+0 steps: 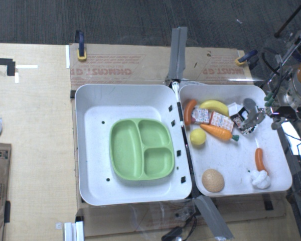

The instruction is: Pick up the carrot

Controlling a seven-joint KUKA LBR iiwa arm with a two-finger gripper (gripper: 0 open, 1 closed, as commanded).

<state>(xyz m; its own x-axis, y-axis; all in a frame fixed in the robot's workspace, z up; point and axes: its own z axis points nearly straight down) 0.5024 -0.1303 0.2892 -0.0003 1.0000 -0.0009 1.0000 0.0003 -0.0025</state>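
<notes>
Your orange plastic toy carrot (218, 131) lies in the right-hand shallow white bin (276, 185), slanted, thick end toward the small yellow lemon (197, 136) and its green stub end away from it.

- Just beyond the carrot from the lemon: red-and-white printed snack packets (210, 117), touching or overlapping the carrot's upper edge. Behind those, a yellow banana (214, 106) and a red sausage-shaped piece (189, 111).
- The hand (251, 120) sits on the far side of the carrot from the lemon, close to the green stub, over a small black-and-white object too blurred to name. You cannot tell from here whether the hand is spread or pinched together; nothing readable sits between the tips.
- Well apart from the lemon, toward the bin's near edge: a tan egg-shaped piece (213, 180), a second small red sausage (260, 159), a white crumpled lump (261, 179).
- The left bin carries a pale green divided plate (142, 148).

Handling, as judgement: likely light, rigid, hollow, with a smooth tapered skin that will squirt out if pinched near the tip. Take it across the thick middle, closing square to its long axis, clear of the packets.
</notes>
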